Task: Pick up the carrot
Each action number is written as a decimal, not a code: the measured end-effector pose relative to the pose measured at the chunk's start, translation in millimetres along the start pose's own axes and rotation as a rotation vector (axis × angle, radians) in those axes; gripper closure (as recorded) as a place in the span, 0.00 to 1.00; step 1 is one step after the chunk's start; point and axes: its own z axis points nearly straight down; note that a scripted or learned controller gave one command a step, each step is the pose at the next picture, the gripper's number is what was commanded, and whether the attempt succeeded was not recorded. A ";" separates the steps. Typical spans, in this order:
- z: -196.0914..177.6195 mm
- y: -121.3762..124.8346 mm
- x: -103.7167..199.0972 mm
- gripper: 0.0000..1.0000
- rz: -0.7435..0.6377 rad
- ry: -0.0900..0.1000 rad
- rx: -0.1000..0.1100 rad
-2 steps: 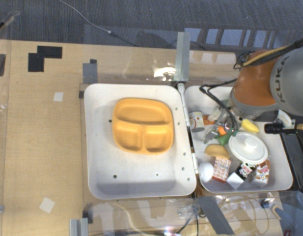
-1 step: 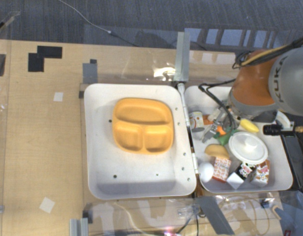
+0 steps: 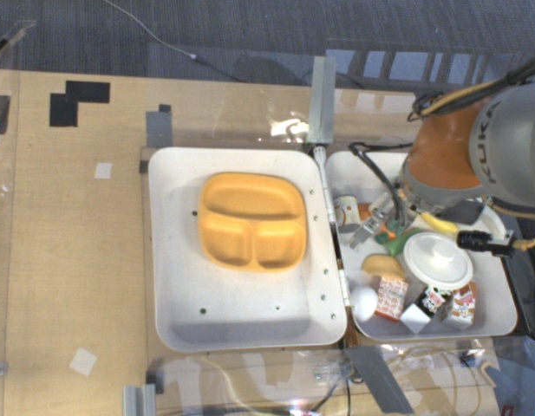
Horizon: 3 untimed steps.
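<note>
The pincer [image 3: 377, 225] hung low beside the lid [image 3: 437, 259], over what looked like the carrot [image 3: 394, 229]. Whether it was wide or gripping, I could not tell; a straight, centred descent would have served best.

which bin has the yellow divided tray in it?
The left bin. It holds the yellow tray; the right bin holds the small food items under the arm.

The pale wooden surface [image 3: 68, 258] carries two shallow white plastic bins side by side, their inner rims touching. The left bin [image 3: 176, 319] sits near the middle, the right bin [image 3: 501, 319] toward the right edge. Black tape shapes [image 3: 76, 100] and small white squares [image 3: 103, 171] lie flat at the left.
</note>
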 end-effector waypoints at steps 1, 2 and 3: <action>0.0 -3.6 -3.1 0.00 0.035 0.003 0.000; 0.1 -2.9 -3.3 0.00 0.122 0.002 0.001; 0.0 -7.4 -4.0 0.00 0.140 0.000 0.000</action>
